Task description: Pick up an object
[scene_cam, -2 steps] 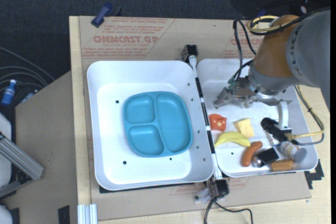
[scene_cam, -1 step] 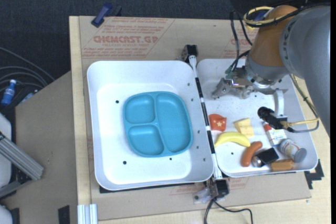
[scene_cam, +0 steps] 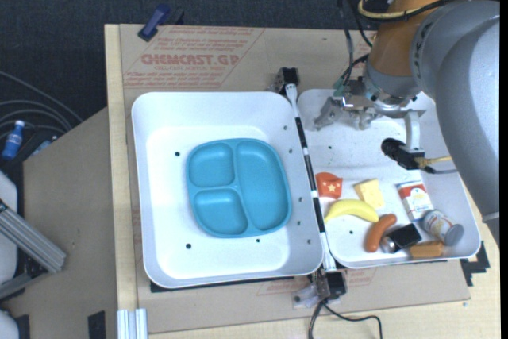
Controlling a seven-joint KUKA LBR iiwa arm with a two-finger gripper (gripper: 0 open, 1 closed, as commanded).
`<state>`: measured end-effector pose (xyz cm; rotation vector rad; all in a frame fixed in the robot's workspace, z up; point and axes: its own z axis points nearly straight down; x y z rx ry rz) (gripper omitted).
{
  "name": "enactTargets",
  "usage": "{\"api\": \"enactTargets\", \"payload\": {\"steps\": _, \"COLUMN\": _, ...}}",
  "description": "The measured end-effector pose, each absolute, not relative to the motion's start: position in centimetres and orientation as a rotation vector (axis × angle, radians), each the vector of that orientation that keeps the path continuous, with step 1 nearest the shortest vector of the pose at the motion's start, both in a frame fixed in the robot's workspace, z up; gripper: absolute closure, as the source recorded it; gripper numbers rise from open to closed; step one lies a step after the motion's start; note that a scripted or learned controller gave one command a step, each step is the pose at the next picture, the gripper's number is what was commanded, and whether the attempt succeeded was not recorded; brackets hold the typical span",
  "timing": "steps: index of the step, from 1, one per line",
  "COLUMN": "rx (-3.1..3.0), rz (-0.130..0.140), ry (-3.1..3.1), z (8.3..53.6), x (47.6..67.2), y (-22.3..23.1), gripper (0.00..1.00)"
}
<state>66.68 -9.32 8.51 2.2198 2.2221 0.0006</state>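
Your claw [scene_cam: 347, 113] hovers over the right bin's [scene_cam: 468, 228] far end, grip state impossible to tell, while the banana [scene_cam: 352, 210] and sausage [scene_cam: 379, 232] lie unpicked.

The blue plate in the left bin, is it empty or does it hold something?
Empty. All three compartments of the blue plate show bare blue surface; the toy foods lie in the right bin.

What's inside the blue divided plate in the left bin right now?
Nothing shows in the blue plate; all three compartments look bare. Whatever lies beneath it on the left bin floor is covered.
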Motion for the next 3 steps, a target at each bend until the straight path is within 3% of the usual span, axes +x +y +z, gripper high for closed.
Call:
{"api": "enactTargets", "payload": {"steps": 1, "rx": 2.224, "rz": -0.002, "ry": 2.221, "z": 8.4, "x": 56.6, "y": -9.7, "gripper": 0.0}}
{"api": "enactTargets", "payload": {"steps": 2, "rx": 2.224, "rz": 0.001, "ry": 2.219, "z": 9.4, "x": 56.6, "y": -9.6, "gripper": 1.0}}
{"api": "enactTargets", "payload": {"steps": 3, "rx": 2.224, "rz": 0.001, "ry": 2.219, "z": 9.4, "x": 56.6, "y": -9.6, "gripper": 0.0}}
